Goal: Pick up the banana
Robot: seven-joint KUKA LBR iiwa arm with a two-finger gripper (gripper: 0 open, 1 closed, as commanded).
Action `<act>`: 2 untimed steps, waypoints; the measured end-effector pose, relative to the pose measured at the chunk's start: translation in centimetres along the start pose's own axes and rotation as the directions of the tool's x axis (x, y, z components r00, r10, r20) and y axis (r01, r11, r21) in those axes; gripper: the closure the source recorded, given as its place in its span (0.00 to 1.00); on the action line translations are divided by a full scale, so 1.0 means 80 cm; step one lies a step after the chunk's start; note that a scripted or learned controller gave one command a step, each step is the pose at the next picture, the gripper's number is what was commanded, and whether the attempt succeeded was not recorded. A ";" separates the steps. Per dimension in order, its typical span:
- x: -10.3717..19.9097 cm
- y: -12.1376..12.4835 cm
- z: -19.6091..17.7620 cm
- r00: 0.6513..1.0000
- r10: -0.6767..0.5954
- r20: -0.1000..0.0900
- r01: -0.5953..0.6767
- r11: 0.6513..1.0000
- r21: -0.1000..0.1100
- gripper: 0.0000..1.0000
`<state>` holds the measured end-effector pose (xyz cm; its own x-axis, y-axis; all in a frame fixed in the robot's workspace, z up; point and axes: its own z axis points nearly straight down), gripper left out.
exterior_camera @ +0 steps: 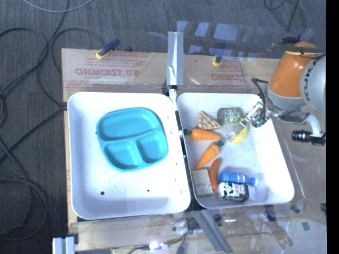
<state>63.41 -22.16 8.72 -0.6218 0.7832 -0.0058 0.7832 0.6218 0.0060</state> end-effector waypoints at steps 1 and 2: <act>0.000 0.003 -0.015 1.000 -0.001 0.003 0.001 1.000 -0.004 1.00; 0.053 0.065 -0.156 0.966 0.257 -0.003 -0.257 0.966 0.007 1.00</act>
<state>64.80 -15.60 21.21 -0.3995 0.9167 -0.0015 0.9167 0.3995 0.0005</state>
